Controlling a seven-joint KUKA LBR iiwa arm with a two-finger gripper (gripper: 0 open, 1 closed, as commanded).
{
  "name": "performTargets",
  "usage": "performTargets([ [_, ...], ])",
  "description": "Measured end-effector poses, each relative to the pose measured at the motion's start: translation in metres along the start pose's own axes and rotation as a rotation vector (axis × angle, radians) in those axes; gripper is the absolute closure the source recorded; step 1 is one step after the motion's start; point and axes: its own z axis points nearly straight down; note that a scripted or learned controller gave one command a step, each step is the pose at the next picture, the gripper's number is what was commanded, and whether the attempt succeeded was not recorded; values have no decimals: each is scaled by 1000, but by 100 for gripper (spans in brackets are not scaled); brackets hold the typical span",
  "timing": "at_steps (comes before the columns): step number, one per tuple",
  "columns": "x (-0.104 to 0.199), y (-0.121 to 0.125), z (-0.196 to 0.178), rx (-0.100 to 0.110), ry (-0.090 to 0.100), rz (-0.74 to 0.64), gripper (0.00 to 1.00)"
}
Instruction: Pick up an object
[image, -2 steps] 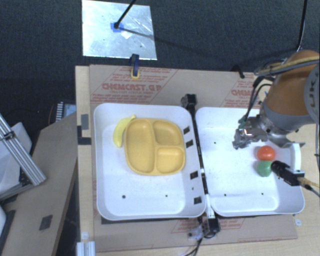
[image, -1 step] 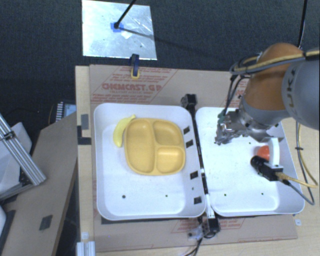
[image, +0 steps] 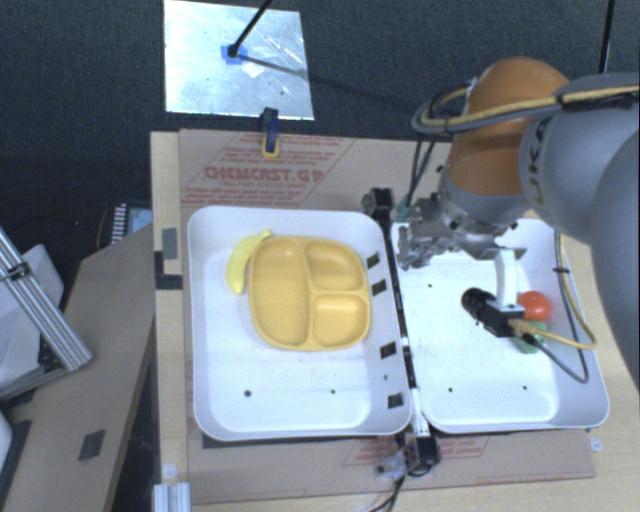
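Left of the claw (image: 415, 248), a smooth yellow plate (image: 305, 292) with 3 dips lies in a white bin (image: 215, 400), touching a curved banana (image: 240, 262). Right of the claw sits a small round red thing (image: 535, 303). I cannot tell if the claw is spread or pressed together.

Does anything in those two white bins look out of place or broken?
Nothing looks broken or spilled. The yellow divided plate sits slightly askew in the left bin, with a banana tucked against its rim.
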Motion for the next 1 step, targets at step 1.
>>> performTargets([
  [1,58,27,3,1,0,0,100],
])
